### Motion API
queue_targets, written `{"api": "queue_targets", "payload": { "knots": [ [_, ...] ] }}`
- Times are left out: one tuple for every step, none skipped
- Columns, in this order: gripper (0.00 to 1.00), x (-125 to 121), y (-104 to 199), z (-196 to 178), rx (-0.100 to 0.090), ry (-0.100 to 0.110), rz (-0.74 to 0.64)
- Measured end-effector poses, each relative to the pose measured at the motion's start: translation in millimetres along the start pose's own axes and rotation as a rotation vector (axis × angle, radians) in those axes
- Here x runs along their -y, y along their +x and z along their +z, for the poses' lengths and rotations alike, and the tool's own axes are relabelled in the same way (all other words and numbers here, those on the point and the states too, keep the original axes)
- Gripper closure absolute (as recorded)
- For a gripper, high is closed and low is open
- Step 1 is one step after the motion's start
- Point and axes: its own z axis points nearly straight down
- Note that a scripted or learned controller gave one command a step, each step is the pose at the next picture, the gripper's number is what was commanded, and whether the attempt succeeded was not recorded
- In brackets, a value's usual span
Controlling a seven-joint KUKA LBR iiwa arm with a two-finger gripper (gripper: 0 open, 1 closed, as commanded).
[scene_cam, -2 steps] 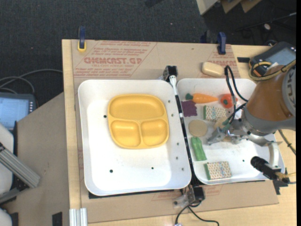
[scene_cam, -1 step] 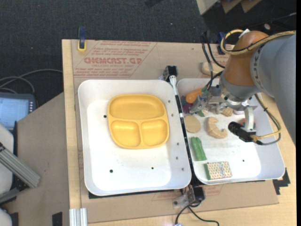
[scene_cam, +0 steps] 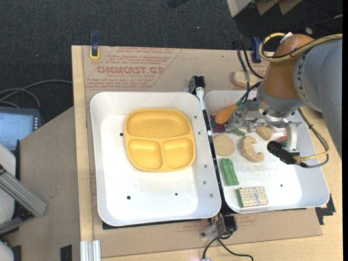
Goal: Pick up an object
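Hovering gripper (scene_cam: 251, 123) just above tan croissant (scene_cam: 252, 148), rt bin (scene_cam: 304, 197).

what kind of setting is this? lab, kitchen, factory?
Most likely a robotics lab test bench: two white bins on a cardboard sheet, toy food like a yellow divided plate and an orange carrot, loose cables, and dark carpet.

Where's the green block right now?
In the right bin, near its left wall: the green block lies below the round tan piece and above the patterned card.
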Motion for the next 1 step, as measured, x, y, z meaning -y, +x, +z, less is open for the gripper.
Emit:
{"api": "queue_targets", "payload": {
  "knots": [
    [1.00, 34.0, 69.4, -96.0, -0.002, -0.007, -0.007]
  ]
}}
